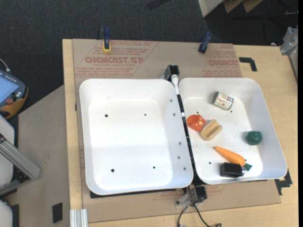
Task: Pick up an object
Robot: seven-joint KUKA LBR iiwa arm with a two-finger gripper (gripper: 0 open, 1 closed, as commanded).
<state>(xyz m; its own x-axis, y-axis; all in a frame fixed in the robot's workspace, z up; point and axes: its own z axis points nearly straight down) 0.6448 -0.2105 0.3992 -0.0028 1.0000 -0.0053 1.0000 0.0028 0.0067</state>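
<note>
The right bin (267,126) holds several small objects. A white and grey little box (222,100) lies toward its back. Near the bin's left wall sit a red-orange piece (195,122) and a tan bun-shaped toy (211,129), touching each other. A dark green ball (253,137) rests by the right wall. At the front, an orange carrot (230,155) lies aslant, its green tip against a black block (231,170).
The left bin (128,136) stands beside the right one, their rims meeting along a black divider strip (182,122). Blue clamps (106,36) (205,41) hold the cardboard sheet at the back. A grey metal part (289,40) pokes in at the upper right edge.
</note>
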